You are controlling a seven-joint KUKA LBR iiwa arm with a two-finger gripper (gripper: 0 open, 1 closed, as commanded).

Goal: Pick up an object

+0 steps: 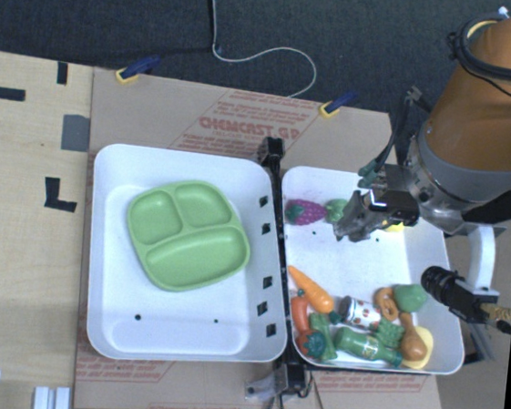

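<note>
Camera view: looked down at a slant on the counter (12,245) with two white bins side by side.
Jaws (356,227): hung low over the far part of the right bin (432,265), dark and bunched together; open or closed could not be told.
Grip: nothing seen between the jaws.
Nearest candidates: purple toy (303,212) just to the left of the jaws, a small green piece (336,208) between it and the jaws, close beside them.
A bit of yellow (398,226): showed just right of the jaws, mostly hidden by the wrist.
Toy heap (361,326): lay well below the jaws at the near edge, with an orange carrot (312,291), a green bottle (366,346), a small white-and-red jar (359,314) and several round pieces packed touching.
Left bin (105,319): lay well to the left of the jaws, holding one green divided plate (188,235) with three compartments.
Count: two bins, one plate, one carrot, one purple toy; heap too crowded to count exactly.
Progress: judged early, with the approach made and no object lifted.
Left to do: close on a toy, likely the purple or green one, and raise it clear.
</note>
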